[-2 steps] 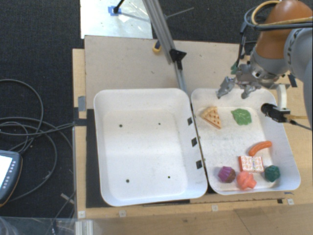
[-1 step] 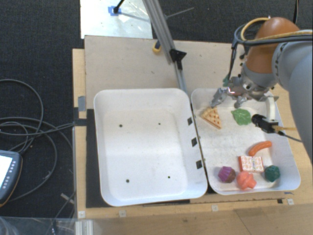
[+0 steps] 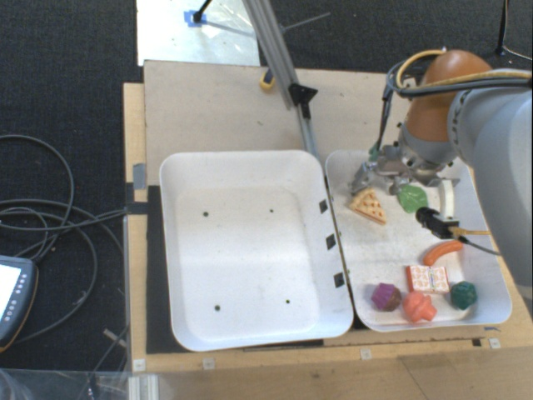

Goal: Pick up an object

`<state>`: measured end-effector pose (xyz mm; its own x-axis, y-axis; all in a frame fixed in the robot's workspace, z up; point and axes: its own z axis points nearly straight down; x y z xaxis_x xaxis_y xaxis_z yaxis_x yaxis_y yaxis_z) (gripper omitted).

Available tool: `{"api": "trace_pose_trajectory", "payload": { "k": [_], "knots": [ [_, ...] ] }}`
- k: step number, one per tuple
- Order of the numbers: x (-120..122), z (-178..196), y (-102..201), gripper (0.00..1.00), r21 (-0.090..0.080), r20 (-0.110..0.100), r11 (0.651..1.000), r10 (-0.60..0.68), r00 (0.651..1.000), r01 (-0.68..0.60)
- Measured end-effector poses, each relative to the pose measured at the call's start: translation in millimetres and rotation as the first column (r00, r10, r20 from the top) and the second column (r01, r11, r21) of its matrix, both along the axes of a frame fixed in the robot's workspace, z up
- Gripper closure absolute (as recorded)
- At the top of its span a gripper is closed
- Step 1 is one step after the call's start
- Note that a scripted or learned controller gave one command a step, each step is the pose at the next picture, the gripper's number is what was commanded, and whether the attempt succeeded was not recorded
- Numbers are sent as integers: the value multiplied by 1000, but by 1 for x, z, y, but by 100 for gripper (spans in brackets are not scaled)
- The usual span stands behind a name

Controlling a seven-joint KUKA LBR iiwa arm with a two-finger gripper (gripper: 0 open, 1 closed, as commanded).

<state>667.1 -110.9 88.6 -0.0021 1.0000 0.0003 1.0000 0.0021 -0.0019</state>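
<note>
My gripper (image 3: 393,173) hangs over the far end of the right bin (image 3: 491,307), under the orange wrist band. A yellow wedge-shaped piece (image 3: 367,205) lies just in front of it to the left, and a green object (image 3: 411,197) lies just in front to the right. Nearer the bin's front I see an orange sausage shape (image 3: 442,252), a pink and white block (image 3: 427,278), a purple lump (image 3: 385,297), a red-orange piece (image 3: 420,307) and a dark green piece (image 3: 463,294). Nothing shows held in the gripper.
The left bin (image 3: 179,248) sits beside the right one, their rims touching at the middle. A grey pole (image 3: 275,48) slants down to the bins' far junction. A white cylinder (image 3: 447,197) and a black part (image 3: 426,217) lie near the green object.
</note>
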Motion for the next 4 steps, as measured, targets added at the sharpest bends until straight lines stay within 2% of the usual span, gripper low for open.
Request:
{"api": "trace_pose_trajectory", "payload": {
  "k": [1,2,4],
  "knots": [
    [2,14,0,100,0,6,1000,0,1000,0],
    [14,70,0,100,-1,11,1000,3,1000,-3],
    [17,186,9,100,-2,11,1000,4,1000,-4]
  ]
}}
